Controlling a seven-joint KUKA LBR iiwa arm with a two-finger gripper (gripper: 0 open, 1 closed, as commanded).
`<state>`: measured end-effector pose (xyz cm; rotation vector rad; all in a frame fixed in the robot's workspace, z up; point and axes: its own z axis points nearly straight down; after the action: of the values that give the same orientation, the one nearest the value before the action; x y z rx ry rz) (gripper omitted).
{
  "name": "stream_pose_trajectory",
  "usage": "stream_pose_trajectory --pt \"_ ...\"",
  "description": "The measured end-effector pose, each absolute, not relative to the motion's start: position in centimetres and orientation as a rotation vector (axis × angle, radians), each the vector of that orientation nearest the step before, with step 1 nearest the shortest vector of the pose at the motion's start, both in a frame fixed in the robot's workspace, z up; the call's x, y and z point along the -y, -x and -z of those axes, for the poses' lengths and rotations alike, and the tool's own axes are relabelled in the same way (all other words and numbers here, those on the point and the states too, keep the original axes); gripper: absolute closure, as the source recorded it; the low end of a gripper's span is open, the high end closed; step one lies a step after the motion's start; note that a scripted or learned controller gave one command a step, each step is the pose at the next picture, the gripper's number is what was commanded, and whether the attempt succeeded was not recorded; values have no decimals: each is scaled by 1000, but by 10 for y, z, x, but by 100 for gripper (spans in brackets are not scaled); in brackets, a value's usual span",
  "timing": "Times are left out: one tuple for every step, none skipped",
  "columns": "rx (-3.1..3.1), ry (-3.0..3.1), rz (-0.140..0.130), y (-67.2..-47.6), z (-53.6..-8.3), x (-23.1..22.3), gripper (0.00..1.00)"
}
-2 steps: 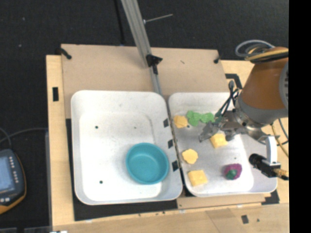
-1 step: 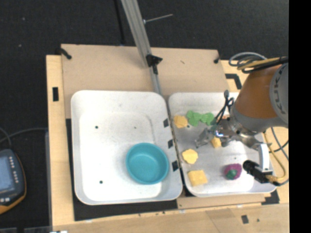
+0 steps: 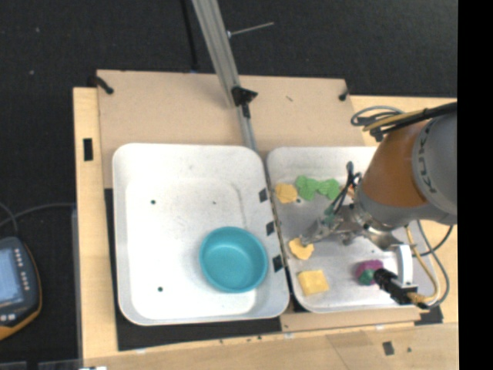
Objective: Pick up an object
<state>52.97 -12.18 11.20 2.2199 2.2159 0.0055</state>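
Observation:
My gripper (image 3: 319, 233) hangs low inside the right bin (image 3: 339, 157), reaching in from the right under the orange-banded wrist (image 3: 391, 169). Its tip is just above and right of a small yellow piece (image 3: 300, 249), close to it; whether they touch is unclear. Another yellow piece (image 3: 286, 194) lies near the bin's left wall, and a flat yellow square (image 3: 313, 283) sits near the front. A green object (image 3: 316, 187) lies behind the gripper. A purple and green object (image 3: 368, 271) rests at the front right.
The left bin (image 3: 154, 176) holds a teal bowl (image 3: 232, 259) near its front right corner. A slanted metal pole (image 3: 223, 60) rises from between the bins at the back. Black cables (image 3: 416, 284) trail by the arm over the right bin's front right.

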Motion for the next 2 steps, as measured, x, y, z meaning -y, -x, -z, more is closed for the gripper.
stream_pose_trajectory --pt "-2208 -2223 -11 -531 -123 123 100" --pt "-2219 -2213 -7 -533 -187 127 100"
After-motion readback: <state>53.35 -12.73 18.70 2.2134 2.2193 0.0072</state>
